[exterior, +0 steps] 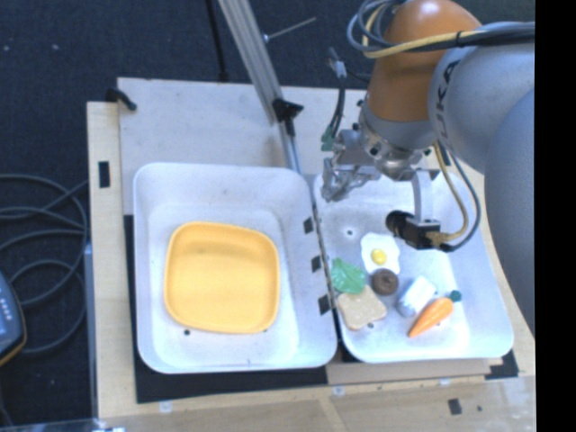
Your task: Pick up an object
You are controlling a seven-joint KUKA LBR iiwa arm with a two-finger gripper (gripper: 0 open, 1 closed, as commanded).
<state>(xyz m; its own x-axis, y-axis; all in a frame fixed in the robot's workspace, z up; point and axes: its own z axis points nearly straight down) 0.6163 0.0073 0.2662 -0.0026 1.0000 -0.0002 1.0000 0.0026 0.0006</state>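
The pickable objects lie clustered in the lower part of the right bin [481,327], a shallow white tray with rounded corners. A fried egg [380,252], flat and glossy white with a round yellow yolk, lies uppermost in the group. Just below it sits a small dark brown disc [385,283], like a cookie. To their left a crinkled green leafy piece [347,277] lies close to the bin's left wall, and below that a tan, square slice of toast [362,310] touches the leaf's lower edge. Right of the disc rests a small white block [417,294], and beside it a smooth orange carrot [430,317] with a small green tip lies at a slant.

The gripper [340,185] hangs over the bin's upper left corner, well apart from the cluster, with nothing visible between its metal fingers; whether they are spread or closed cannot be told from this angle. Above it rises the orange band [414,57] and the grey arm [499,106], with cables looping around.

The left bin [153,196] holds a yellow square plate [221,277] with rounded corners and a matte surface.
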